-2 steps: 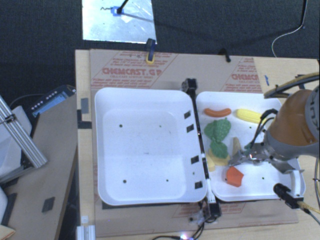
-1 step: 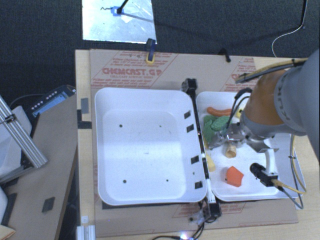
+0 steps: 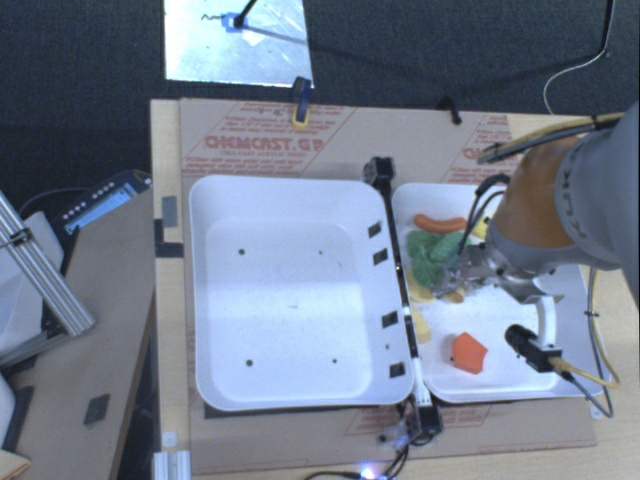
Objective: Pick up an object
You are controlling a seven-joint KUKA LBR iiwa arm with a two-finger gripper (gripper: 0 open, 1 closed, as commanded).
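Approach step: gripper, finger state indeterminable, hung over green object in right bin; descent and closure remained.

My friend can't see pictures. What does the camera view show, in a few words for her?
A grey robot arm reaches from the right into the right white bin, its tool low beside a green leafy toy. An orange block and a carrot-like stick lie there too, next to the left bin.
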